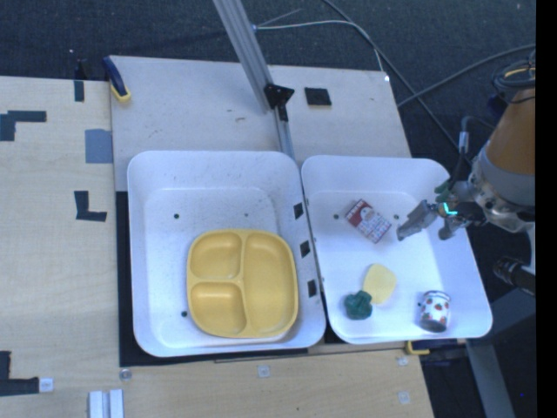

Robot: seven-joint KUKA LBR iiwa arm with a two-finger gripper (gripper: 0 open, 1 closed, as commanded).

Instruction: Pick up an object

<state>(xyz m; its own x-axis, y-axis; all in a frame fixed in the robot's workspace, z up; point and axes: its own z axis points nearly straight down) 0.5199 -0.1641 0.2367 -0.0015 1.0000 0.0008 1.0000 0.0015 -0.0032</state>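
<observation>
Silver ball (434, 310) at bin's near edge, arm (509, 159) angled over right bin (396, 174)

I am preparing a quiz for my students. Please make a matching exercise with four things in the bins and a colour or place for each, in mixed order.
Things:
1. divided tray
2. small packet
3. green lump
4. claw

Descriptions:
A. red and white, in the right bin, upper part
B. over the right bin's right side, holding nothing
C. yellow, in the left bin
D. near the right bin's front edge, beside a pale yellow piece

Pairs: 1-C, 2-A, 3-D, 4-B
</observation>
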